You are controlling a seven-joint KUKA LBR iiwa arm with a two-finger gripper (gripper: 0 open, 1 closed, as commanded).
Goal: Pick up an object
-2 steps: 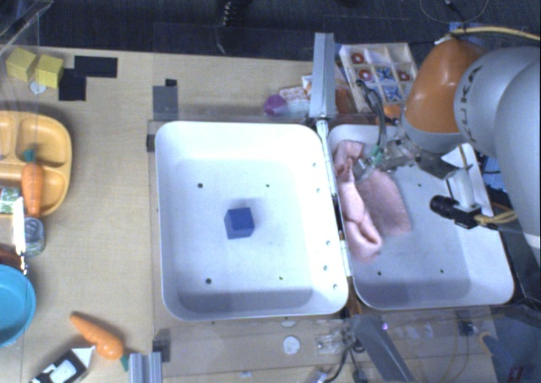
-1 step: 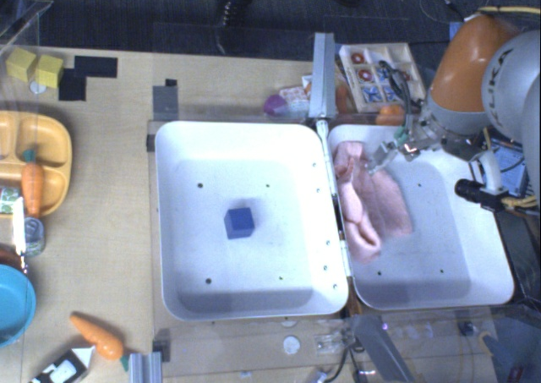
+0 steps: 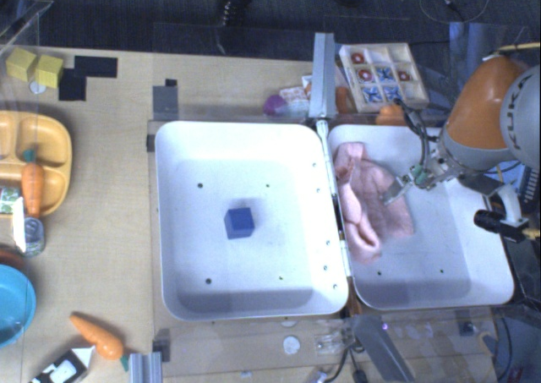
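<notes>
In the right bin [image 3: 439, 284], the gripper [image 3: 394, 193] touches a pink cloth [image 3: 365, 204]; whether its fingers are apart or together is unclear. A blue cube [image 3: 240, 221] sits in the left bin [image 3: 211, 288].

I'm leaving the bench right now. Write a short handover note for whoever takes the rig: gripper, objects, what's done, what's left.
Gripper: low in the right bin, at the pink cloth; a firm grasp isn't evident.
Objects: pink cloth lies crumpled along the right bin's left side; blue cube sits in the left bin.
Done: arm has reached the cloth.
Left: secure a grasp and lift.
</notes>
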